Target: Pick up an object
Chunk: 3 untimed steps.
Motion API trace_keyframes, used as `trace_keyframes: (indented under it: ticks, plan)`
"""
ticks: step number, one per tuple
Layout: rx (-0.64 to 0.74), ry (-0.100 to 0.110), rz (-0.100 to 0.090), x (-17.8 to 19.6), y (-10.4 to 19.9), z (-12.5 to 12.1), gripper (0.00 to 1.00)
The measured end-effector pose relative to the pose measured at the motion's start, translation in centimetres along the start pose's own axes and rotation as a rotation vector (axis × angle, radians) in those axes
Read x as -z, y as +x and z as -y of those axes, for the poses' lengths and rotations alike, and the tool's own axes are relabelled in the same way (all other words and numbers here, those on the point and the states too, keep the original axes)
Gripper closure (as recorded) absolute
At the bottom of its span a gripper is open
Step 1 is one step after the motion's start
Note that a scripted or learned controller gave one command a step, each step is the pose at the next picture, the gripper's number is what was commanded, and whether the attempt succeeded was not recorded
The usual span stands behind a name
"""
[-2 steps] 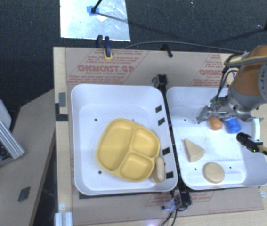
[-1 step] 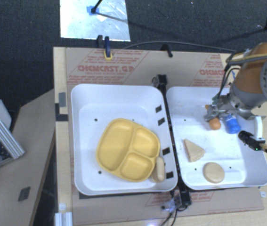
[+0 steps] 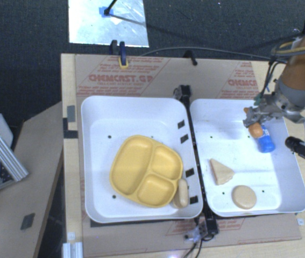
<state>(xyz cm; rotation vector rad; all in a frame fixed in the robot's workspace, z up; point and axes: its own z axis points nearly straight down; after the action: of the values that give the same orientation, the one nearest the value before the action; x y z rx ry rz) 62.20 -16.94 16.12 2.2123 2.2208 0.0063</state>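
Taking the black divider (image 3: 194, 149) between the two white bins as the landmark, the nearest things lie at the front. Just left of it, in the left bin (image 3: 96, 144), a small tan bread roll (image 3: 182, 193) lies against the front corner of a yellow compartment tray (image 3: 146, 170), which fills the middle of that bin. Right of the divider, in the right bin (image 3: 289, 195), a round beige cookie (image 3: 244, 196) sits near the front wall, and a pale wedge of cheese (image 3: 221, 171) lies a little farther back, closer to the divider. Farther back and well to the right of the divider, the gripper (image 3: 255, 121) hangs low over the right bin; whether it is wide or narrow cannot be told. An orange and blue object (image 3: 262, 137) lies directly under and just in front of it, with its orange end at the gripper's tip. The desk (image 3: 141, 71) extends behind both bins.
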Motion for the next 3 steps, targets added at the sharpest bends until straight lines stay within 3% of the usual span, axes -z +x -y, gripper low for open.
trace_keyframes:
  ticks: [2,3]
  plan:
    - [0.001,0.001,0.000,11.2,0.1,-0.2,1.00]
    - [0.004,0.005,-0.002,9.8,5.2,-1.1,1.00]
